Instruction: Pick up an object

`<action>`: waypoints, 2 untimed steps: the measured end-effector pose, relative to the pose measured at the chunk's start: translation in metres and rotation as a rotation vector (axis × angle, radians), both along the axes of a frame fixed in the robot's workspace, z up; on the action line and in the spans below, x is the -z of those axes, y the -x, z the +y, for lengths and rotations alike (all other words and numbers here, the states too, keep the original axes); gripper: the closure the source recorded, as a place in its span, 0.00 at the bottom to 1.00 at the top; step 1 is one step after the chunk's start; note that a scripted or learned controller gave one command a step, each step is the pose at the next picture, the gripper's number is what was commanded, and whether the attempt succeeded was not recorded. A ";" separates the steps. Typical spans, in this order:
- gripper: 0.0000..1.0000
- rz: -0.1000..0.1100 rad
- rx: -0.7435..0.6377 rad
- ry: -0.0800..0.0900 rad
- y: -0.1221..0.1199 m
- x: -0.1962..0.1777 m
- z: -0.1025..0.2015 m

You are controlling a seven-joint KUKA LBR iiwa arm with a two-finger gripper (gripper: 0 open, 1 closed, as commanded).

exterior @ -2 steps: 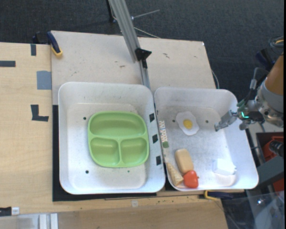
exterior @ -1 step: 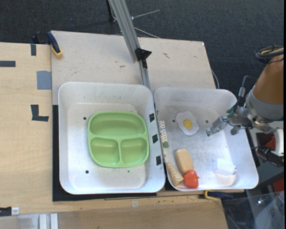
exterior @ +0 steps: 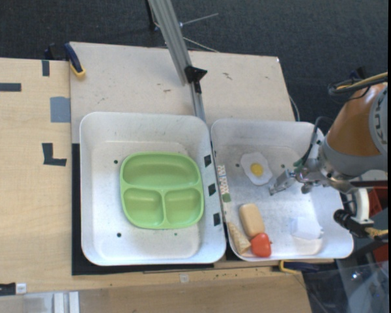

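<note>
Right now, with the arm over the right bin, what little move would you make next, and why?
Probably ease the end effector left and down toward the egg. It hovers just right of the egg, holding nothing, and the bread and tomato lie farther off.

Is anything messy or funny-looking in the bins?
A little. The green divided plate sits alone in the left bin, while the toy food is off it in the right bin: a fried egg, a bread roll and a tomato bunched against the front left corner. Nothing looks spilled or broken.

Grey arm (exterior: 376, 119) w/ orange band, black cable, metal tool (exterior: 281, 183)
</note>
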State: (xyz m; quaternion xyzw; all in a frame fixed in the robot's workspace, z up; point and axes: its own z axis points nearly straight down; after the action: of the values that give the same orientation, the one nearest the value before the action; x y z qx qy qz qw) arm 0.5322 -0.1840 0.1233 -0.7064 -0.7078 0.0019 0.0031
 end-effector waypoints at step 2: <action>1.00 -0.006 0.000 0.002 0.000 0.024 0.001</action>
State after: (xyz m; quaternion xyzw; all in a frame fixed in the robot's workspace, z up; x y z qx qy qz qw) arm 0.5325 -0.1832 0.0995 -0.7063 -0.7079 0.0006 0.0000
